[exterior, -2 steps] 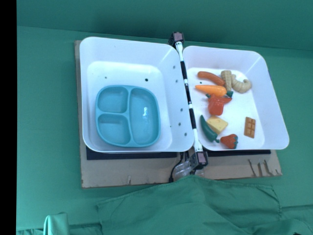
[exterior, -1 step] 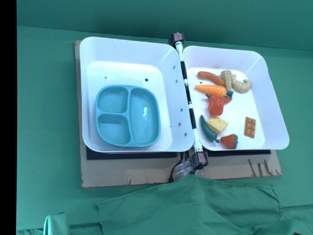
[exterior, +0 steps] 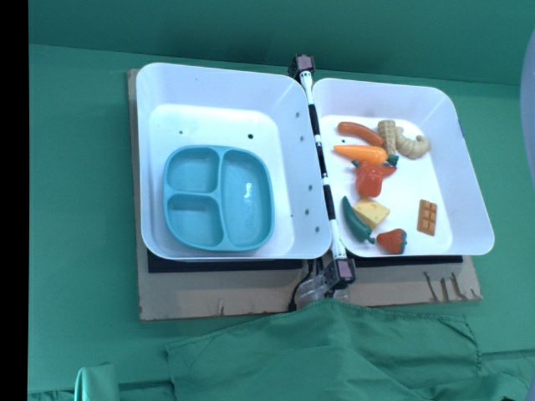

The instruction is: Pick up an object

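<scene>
The right white bin holds several toy foods. A reddish sausage lies above an orange carrot. Beside them to the right is a tan knobbly piece. A red pepper sits near the bin's middle. Lower down, a yellow cheese wedge touches a dark green pod. A small red fruit with a green stem sits near the front wall. An orange waffle-like bar lies apart on the right.
The left white bin holds a teal three-compartment plate. A black-and-white striped bar runs between the bins. A pale grey sliver shows at the right edge. Green cloth covers the bench front.
</scene>
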Tool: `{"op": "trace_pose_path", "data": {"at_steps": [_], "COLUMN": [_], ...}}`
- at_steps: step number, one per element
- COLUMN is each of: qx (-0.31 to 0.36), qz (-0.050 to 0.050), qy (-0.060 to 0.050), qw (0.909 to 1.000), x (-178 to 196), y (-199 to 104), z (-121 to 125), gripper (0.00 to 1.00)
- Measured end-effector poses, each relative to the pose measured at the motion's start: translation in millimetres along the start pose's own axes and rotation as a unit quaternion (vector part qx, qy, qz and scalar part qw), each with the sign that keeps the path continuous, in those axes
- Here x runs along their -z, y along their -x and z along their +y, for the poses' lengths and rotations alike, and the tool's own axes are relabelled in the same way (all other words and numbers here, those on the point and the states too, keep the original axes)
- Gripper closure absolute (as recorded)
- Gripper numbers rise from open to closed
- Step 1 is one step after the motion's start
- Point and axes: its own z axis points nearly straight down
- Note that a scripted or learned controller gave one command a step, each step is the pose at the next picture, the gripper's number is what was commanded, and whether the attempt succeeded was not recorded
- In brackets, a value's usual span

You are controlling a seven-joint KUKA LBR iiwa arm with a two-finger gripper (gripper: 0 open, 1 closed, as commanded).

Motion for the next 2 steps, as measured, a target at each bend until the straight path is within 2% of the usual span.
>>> {"op": "trace_pose_path", "data": {"at_steps": [1, 2], "qx": [-0.001, 0.000], "qz": [0.000, 0.001], "qy": [-0.002, -0.002], "qw": [1.0000, 1.0000], "x": [-1, -2], "y": [-42, -101], "z": [0, 0], "gripper": [1.00, 1.00]}}
